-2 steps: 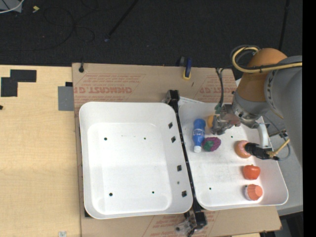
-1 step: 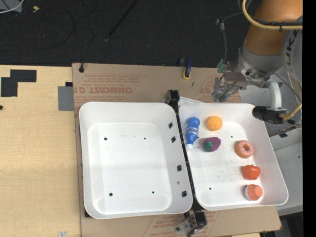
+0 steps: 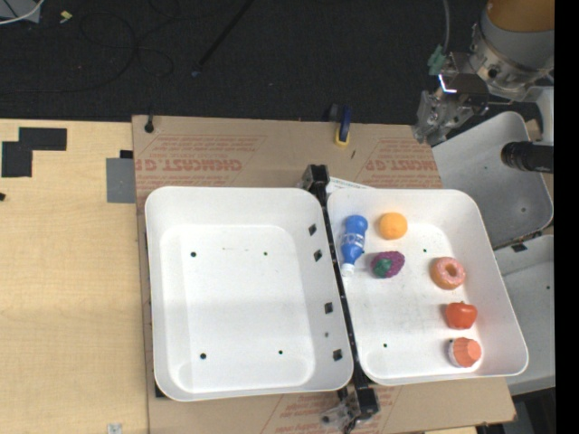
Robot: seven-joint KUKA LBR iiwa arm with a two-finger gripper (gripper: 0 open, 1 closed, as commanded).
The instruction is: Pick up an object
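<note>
The right bin (image 3: 493, 242) holds a blue bottle (image 3: 352, 240), an orange ball (image 3: 393, 225), a purple lump (image 3: 388, 265), a pink donut (image 3: 447, 273), a red piece (image 3: 461, 315) and an orange-white piece (image 3: 465, 352). The left bin (image 3: 163, 269) sits beside it. The gripper (image 3: 432, 125) hangs beyond the right bin's far corner, its state impossible to tell.

Dark floor (image 3: 226, 43) behind wooden bench (image 3: 63, 278)

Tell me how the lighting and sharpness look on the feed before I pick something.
Camera view: even, bright light; the right white bin and its small objects, such as the round orange ball and the blue-and-white bottle, read crisply with short soft shadows. The left white bin has a gentle shadow gradient, no harsh glare. The two-finger gripper sits darker and less distinct against the black backdrop.
</note>
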